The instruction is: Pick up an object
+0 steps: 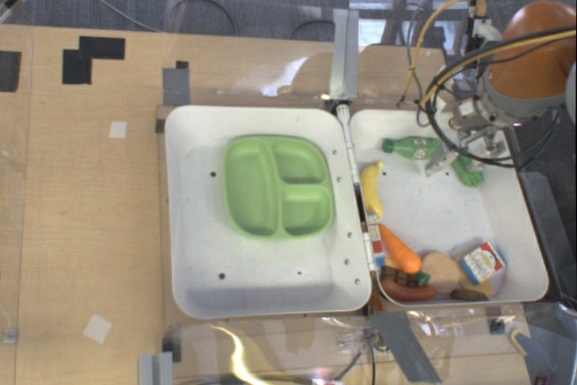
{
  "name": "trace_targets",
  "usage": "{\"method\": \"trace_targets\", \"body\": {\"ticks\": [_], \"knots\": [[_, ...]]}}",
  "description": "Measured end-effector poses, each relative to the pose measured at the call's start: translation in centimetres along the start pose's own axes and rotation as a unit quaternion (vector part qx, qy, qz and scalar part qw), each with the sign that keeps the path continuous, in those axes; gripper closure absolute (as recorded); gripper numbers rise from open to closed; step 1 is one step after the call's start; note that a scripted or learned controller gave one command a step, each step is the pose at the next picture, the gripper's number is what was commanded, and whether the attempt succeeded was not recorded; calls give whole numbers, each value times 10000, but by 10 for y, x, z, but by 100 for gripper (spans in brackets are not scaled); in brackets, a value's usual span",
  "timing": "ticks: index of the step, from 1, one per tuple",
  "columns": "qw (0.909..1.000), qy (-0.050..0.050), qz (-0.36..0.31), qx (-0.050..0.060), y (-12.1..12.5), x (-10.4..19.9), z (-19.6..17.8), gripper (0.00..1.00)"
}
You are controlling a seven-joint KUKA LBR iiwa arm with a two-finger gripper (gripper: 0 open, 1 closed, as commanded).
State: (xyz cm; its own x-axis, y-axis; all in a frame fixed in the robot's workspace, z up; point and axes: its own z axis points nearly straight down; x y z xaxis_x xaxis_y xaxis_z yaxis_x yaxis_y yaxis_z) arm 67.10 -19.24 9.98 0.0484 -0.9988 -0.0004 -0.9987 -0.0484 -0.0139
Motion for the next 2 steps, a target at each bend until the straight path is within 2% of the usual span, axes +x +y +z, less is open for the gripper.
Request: {"method": "trace_targets", "body": {"ticks": [1, 2], "knots": [[9969, -11, -786, 14, -4, 7, 4, 0], [9887, -9, -1497, -9, -3, 4, 5, 0]]}}
